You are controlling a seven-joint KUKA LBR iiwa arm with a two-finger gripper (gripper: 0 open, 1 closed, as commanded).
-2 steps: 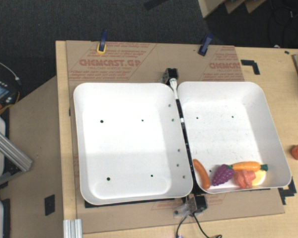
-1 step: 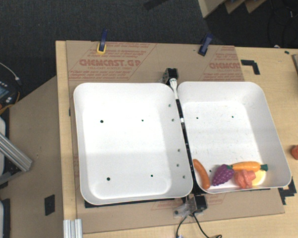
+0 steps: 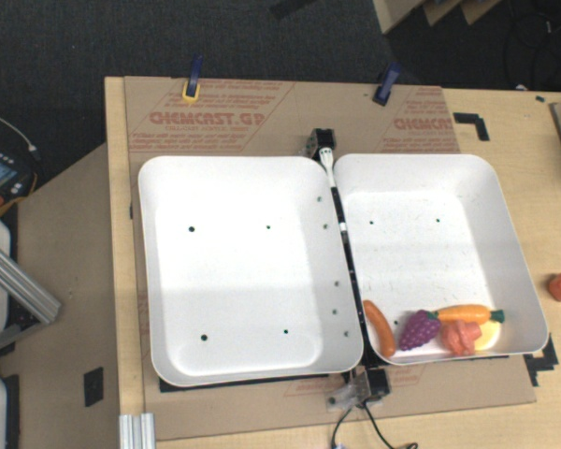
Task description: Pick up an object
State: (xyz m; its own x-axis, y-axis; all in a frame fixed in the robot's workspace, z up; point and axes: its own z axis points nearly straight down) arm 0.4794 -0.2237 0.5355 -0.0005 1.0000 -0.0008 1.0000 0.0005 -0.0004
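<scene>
Along the near wall of the right-hand shallow white bin (image 3: 467,195) lies a small cluster of plastic toy foods, any of which could serve as the object to pick up. A purple plastic bunch of grapes (image 3: 418,329) sits in the middle of the cluster. Just to its left, an orange-brown sausage-shaped toy (image 3: 379,327) lies aslant against the bin's left wall. To the right of the grapes, an orange plastic carrot with a green tip (image 3: 468,313) lies crosswise, and below it a red-pink lumpy toy (image 3: 458,338) touches a pale yellow piece (image 3: 487,337) tucked in the corner. These items are packed close together, touching or nearly so.

The left-hand shallow white bin (image 3: 234,260) stands alongside, the two bins joined by a dark hinge strip (image 3: 341,241). Both rest on a brown cardboard sheet (image 3: 262,110) clamped to the bench. A small red object (image 3: 560,287) lies on the bench, apart from the bins to the right.

As for the gripper, I cannot tell its state from this frame. The task appears to be at its very start, with nothing lifted. The next move calls for choosing a target, probably the sausage or the carrot at the cluster's edges, and descending with room for the fingers beside the bin wall and neighbouring toys.
</scene>
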